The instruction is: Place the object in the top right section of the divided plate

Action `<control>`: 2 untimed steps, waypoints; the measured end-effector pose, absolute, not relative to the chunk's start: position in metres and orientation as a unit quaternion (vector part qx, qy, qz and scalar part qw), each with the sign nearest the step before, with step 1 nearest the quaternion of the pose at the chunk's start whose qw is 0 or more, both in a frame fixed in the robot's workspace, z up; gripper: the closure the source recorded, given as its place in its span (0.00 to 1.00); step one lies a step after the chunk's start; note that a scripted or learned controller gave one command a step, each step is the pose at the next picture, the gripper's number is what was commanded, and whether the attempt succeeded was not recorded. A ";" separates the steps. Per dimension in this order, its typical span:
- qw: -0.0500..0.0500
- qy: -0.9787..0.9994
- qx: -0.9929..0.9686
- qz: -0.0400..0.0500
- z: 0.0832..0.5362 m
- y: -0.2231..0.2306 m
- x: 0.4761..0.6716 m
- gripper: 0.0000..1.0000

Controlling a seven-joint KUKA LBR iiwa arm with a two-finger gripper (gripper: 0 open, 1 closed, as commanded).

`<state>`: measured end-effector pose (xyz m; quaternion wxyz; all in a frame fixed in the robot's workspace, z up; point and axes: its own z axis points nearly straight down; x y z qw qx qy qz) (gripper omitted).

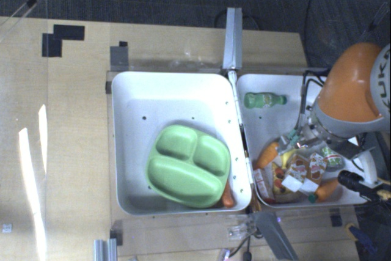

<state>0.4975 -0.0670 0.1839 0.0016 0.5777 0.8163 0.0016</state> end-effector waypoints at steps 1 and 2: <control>0.001 0.870 0.493 0.001 0.108 -0.096 0.488 1.00; 0.002 0.910 0.415 0.001 0.185 -0.011 0.539 1.00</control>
